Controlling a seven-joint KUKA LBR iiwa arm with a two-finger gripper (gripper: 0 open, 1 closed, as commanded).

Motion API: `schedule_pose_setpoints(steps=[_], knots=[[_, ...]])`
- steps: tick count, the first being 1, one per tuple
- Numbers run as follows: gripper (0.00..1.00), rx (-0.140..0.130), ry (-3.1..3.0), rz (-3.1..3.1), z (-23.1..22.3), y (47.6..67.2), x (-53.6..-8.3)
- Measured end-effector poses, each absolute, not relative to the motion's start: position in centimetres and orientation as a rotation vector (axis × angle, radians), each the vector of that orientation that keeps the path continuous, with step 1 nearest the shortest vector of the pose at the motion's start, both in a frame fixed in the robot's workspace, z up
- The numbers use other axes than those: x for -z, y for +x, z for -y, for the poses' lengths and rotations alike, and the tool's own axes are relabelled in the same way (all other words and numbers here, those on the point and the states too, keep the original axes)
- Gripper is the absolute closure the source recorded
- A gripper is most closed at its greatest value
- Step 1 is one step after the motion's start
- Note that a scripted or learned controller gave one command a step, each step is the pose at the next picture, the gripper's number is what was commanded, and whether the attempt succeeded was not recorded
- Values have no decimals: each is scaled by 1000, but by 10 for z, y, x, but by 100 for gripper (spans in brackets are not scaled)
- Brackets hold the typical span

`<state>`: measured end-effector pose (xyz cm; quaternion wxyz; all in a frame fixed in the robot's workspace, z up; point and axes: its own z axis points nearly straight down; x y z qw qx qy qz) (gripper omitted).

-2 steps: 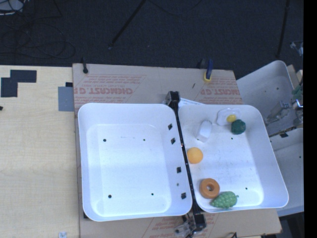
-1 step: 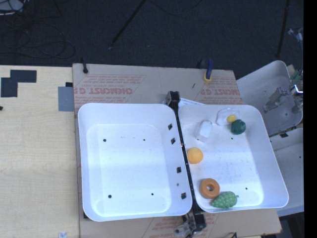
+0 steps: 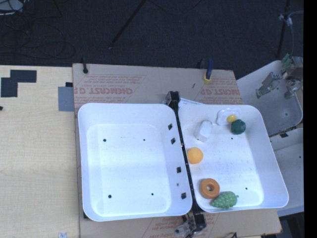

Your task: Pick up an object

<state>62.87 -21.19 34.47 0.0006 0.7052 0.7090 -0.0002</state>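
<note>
Right bin (image 3: 267,180), smooth white plastic: glossy orange ball (image 3: 195,155) beside divider; ring doughnut (image 3: 210,187), knobbly green grapes (image 3: 225,200) nearer front. Gripper state: cannot tell.

left bin (image 3: 94,114) plain white with small dark dots | right bin (image 3: 257,114) white | ball (image 3: 195,155) orange | ring (image 3: 210,187) orange-brown | grape bunch (image 3: 224,200) light green, knobbly | round item (image 3: 238,127) dark green | small piece (image 3: 231,118) yellow | cup-like item (image 3: 204,130) white | cardboard (image 3: 148,83) tan with red print | clamp (image 3: 208,71) blue and yellow
</note>
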Motion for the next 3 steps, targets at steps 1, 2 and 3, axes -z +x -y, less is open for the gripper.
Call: schedule_pose_setpoints(steps=[1, 2, 3], knots=[[0, 16, 2243, -2231, 213, 520, -202], [0, 4, 2221, -2231, 212, 549, -134], [0, 0, 2220, -2223, 214, 584, -116]])
